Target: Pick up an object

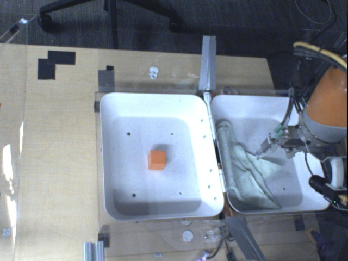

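Pincer (267, 145) low over the cloth (247, 170) in the right bin (310, 200); I can't tell its state.
Approach step, I'd say: next it must close on a fold. Cube (157, 160) sits mid left bin (117, 145).

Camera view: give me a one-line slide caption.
Gripper poised over a crumpled grey cloth in the right bin; an orange cube sits alone in the left bin.

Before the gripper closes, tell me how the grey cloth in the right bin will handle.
The grey cloth lies rumpled and folded, so it is likely floppy and will drape. It looks light. Pinched at one fold, it may trail in the right bin.
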`<move>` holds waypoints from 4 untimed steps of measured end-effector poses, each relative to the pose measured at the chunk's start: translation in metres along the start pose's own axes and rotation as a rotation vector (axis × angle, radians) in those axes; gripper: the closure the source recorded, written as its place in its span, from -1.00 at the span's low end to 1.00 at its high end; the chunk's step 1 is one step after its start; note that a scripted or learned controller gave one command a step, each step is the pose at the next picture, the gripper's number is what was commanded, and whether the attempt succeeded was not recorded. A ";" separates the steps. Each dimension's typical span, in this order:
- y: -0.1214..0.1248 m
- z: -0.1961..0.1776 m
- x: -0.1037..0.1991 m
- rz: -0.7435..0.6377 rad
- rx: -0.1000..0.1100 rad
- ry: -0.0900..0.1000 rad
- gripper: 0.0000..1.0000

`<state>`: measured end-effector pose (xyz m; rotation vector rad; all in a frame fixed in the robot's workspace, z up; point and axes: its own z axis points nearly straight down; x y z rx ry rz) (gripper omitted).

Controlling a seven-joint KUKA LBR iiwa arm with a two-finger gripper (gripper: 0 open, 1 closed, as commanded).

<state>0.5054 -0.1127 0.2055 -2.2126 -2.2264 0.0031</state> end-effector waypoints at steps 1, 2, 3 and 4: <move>0.005 0.110 0.016 0.016 -0.012 -0.001 -1.00; 0.007 0.102 0.017 0.011 -0.012 0.000 1.00; 0.070 0.024 0.048 0.050 -0.001 -0.001 1.00; 0.103 0.024 0.088 -0.017 0.000 -0.002 1.00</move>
